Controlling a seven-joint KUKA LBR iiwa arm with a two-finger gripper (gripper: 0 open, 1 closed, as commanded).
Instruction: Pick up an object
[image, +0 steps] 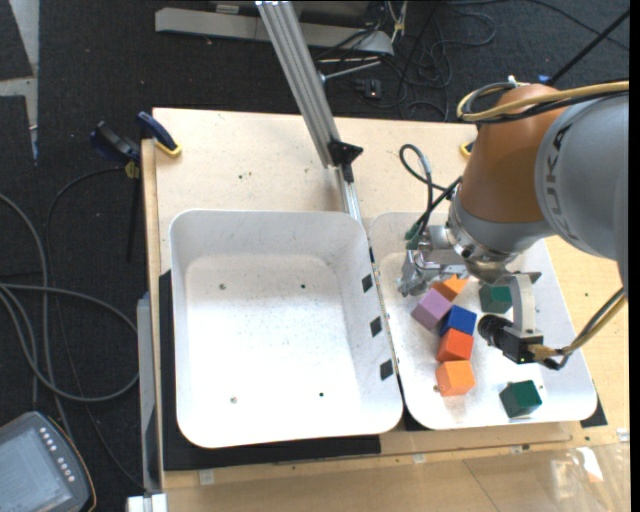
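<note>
Gripper (425, 272): low over the near-left part of the right bin (420, 415), just above the cluster of blocks, under the grey and orange arm (520, 170). Apart or together: cannot tell, since the wrist hides the working end from above. Nothing visibly held.

Just below and beside it, a purple block (432, 308), the nearest candidate. Touching or nearly touching that, a blue block (461, 320); below in a rough column, an orange block (455, 344) and a second orange block (456, 377). A sliver of another orange piece (452, 287) close under the gripper. To the right, a dark green block (495, 297); well apart near the front rim, a green block (520, 397).

Judging by look: small, light, rigid blocks with flat faces, not fragile, probably slightly slick. Best taken across two opposite flat sides, squarely. Crowding around the purple and blue blocks likely to hinder a clean descent; the lone green block offers free sides all round.

Further out, the left bin (270, 320), both bins resting on the pale worktop (250, 150); a slanted aluminium rail (305, 80) above.

Writing: only letters reading roughly "KU" (556, 182) on the grey arm casing; no labels legible on the blocks.
</note>
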